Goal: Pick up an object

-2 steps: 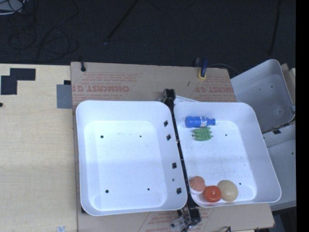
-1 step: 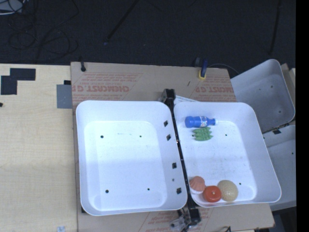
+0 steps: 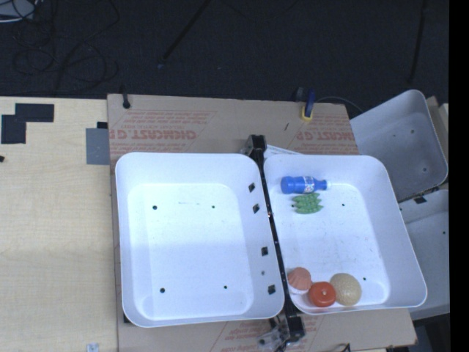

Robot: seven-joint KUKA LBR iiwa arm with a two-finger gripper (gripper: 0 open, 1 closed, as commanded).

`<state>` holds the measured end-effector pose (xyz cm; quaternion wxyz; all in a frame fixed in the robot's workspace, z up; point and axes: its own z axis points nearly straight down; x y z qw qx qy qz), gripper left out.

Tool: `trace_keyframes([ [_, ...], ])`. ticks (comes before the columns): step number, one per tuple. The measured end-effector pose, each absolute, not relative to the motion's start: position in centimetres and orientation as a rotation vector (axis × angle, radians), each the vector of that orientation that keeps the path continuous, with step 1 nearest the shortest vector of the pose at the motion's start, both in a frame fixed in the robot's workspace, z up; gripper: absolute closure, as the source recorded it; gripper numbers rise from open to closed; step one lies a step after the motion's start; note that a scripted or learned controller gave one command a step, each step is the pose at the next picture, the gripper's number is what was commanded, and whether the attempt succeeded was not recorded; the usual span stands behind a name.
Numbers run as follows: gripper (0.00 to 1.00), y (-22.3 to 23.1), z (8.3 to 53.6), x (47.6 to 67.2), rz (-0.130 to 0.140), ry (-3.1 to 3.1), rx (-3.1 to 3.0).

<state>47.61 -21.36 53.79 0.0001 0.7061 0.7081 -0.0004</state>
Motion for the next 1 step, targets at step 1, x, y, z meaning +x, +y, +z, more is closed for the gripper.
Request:
trace_keyframes([
  [1,0.00,-21.32,53.73,47.62,-0.002,2.227,2.217],
])
